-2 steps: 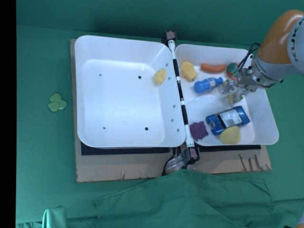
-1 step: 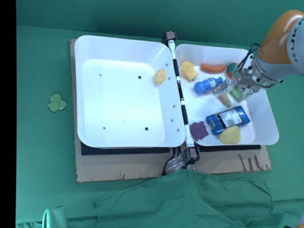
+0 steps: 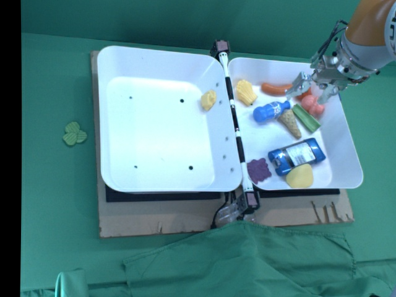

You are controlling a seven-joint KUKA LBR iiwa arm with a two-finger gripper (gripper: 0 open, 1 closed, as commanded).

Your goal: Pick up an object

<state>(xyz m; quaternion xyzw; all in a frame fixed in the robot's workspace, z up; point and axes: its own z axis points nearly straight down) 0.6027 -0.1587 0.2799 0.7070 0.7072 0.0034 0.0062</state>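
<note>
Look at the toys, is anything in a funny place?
Yes. A small green leafy toy lies on the green cloth left of the left bin, outside both bins. Inside that bin a single yellow toy sits by its right wall, while the other toys crowd the right bin.

Both white bins (image 3: 161,73) look like smooth, glossy plastic, with soft highlights along their rims. They rest on a flat sheet of brown cardboard (image 3: 154,224), matt, its front edge rough and torn near the right corner. The bench wears green cloth (image 3: 55,73), matt, lying in loose folds along the front edge. In the right bin, the blue bottle (image 3: 271,111) and the blue packet (image 3: 297,156) have a shiny plastic sheen; the yellow lemon (image 3: 299,176) looks smooth and dull. The gripper (image 3: 314,86) shows bare grey metal.
</note>
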